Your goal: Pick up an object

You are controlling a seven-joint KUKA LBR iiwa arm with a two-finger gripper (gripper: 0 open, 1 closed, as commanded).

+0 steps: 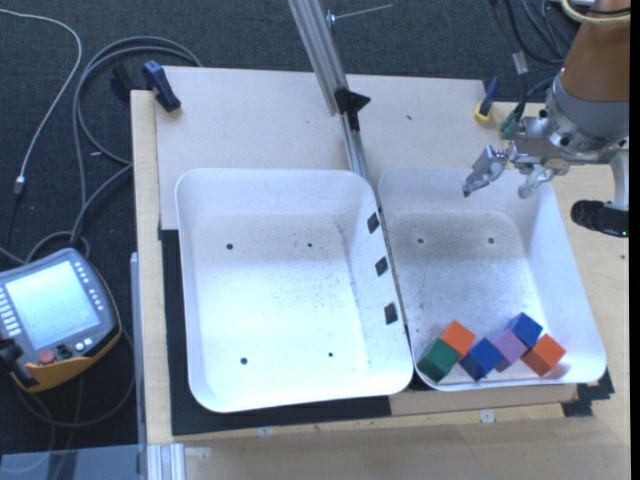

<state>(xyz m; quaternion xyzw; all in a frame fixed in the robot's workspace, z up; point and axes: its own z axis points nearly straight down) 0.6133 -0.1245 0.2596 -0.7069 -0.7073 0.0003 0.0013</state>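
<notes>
One gripper (pixel 505 176) hangs over the far edge of the right bin (pixel 560 258), at the end of a grey arm (pixel 590 98) that enters from the right. Its two fingers are spread apart, one slanting down to the left and one to the right, with nothing between them. The arm's upper part is cut off by the top and right borders, so just its wrist and orange band can be seen.

Six blocks lie clustered in the near corner of the right bin, well apart from the gripper and nearer the camera. From left to right: a green block (pixel 436 359), an orange block (pixel 457 337) just behind it, a blue block (pixel 484 357), a purple block (pixel 509 348), a second blue block (pixel 525 326) behind that, and a second orange block (pixel 545 354) nearest the bin's right wall. They touch or overlap one another, so their full outlines are hard to make out.

The left bin (pixel 200 208) sits beside the right one, its floor speckled with dark marks. A metal rail (pixel 320 48) slants across the bench (pixel 250 108) from the top. A handheld control pad (pixel 50 313) rests on the floor to the left, among cables.
</notes>
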